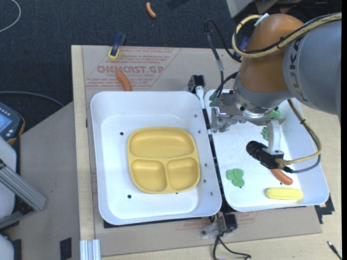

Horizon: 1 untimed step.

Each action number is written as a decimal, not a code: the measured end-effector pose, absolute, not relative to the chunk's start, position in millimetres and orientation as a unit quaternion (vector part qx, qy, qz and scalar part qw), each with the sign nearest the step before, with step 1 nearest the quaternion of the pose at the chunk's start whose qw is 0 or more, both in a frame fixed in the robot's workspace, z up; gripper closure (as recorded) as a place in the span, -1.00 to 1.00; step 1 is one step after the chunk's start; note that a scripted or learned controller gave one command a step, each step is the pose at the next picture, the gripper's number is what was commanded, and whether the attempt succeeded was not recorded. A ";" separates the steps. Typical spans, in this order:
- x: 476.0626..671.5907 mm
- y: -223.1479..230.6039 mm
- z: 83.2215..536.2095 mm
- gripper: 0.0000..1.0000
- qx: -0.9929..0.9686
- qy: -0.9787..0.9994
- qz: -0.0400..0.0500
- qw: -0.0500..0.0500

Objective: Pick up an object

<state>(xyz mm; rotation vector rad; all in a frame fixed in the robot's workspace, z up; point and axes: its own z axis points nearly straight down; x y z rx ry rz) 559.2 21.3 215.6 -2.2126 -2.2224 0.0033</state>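
My gripper [219, 122] hangs low over the upper left corner of the right bin [246, 196], close to the wall between the two bins. No object shows between its fingers. In the right bin lie a small green toy [236, 177], a yellow corn cob [283, 194] near the front edge, and an orange sausage [281, 176] just above the corn. Another green piece [267, 130] is partly hidden under the wrist. The left bin [105, 145] holds a yellow divided plate [162, 159].
An orange sausage [123, 80] and a blue-and-yellow tool [115, 46] lie on the cardboard behind the left bin. Another small orange piece [150, 9] sits on the dark floor beyond. The arm's bulk covers the upper right of the right bin.
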 end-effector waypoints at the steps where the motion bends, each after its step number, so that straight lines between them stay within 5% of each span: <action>1: 525.4 65.0 210.5 1.00 -0.705 -0.709 0.001 0.003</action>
